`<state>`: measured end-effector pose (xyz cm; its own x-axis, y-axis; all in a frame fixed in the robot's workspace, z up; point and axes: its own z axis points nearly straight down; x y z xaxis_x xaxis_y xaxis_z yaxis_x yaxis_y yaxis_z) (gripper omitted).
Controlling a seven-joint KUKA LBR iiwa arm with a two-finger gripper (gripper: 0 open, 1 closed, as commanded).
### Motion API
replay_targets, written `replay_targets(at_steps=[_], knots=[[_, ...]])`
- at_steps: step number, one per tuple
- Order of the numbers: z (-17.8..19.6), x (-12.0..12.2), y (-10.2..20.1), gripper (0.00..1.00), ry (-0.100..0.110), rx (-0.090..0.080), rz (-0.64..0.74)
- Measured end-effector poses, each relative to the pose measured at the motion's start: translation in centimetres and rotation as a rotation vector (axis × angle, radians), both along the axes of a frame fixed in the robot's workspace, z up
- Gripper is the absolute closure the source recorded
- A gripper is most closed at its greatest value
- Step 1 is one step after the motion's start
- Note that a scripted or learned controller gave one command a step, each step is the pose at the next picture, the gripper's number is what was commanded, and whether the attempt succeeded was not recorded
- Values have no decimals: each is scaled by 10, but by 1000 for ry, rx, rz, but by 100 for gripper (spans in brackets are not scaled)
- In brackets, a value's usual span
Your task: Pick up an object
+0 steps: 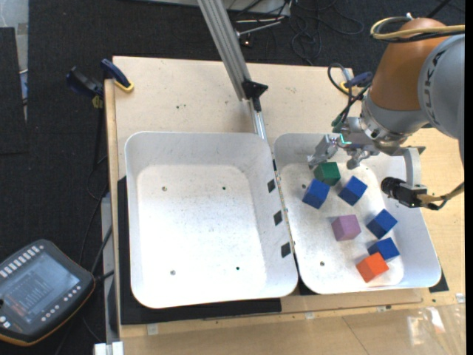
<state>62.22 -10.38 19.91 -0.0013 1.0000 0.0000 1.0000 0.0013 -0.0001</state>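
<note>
Green cube (327, 173) lies at the back of the right bin (425, 272), directly under the gripper (338, 154), and looks the likely target. The gripper hangs just above it, close to touching; whether its fingers are spread or closed cannot be told from this angle, and nothing shows the cube between them. So I judge the pick not yet made: the arm is over the cube, while the grasp and the lift are left to do.

Just beside the green cube sit two blue cubes, one (315, 194) to its front-left and one (353, 190) to its front-right. Further forward are a purple cube (345, 228), a third blue cube (382, 222), a fourth (385, 249) and an orange cube (372, 267) near the front rim. All seven lie in the right bin. The left bin (140, 154) stands touching it.
</note>
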Motion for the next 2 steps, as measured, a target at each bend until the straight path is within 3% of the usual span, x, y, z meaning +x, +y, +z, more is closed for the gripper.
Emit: replay_targets(at_steps=[1,2], knots=[[-63,3,3,0,6,0,-1],[-77,9,2,0,-20,-4,-1]])
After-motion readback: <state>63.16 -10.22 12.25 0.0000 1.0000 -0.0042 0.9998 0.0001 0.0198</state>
